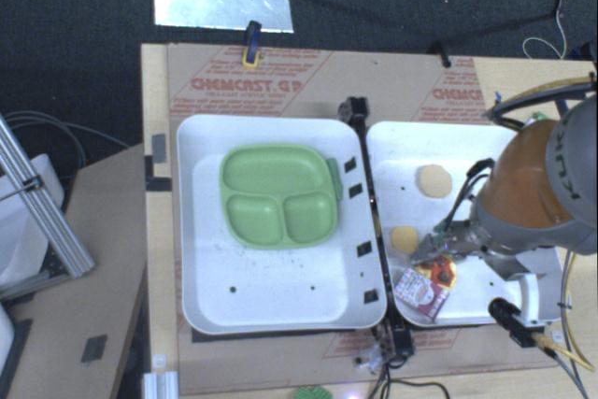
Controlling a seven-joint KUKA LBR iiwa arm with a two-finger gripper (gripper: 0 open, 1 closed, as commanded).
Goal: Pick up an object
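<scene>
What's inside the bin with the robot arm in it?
In the right bin lie a tan round disc, a small yellow piece and a red-and-white packet. The arm covers the bin's right part, so anything under it is hidden.

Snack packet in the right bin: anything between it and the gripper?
Nothing visible. The gripper sits right at the upper edge of the snack packet at the right bin's near-left corner. The small yellow piece lies just left of it, the tan disc farther back.
</scene>
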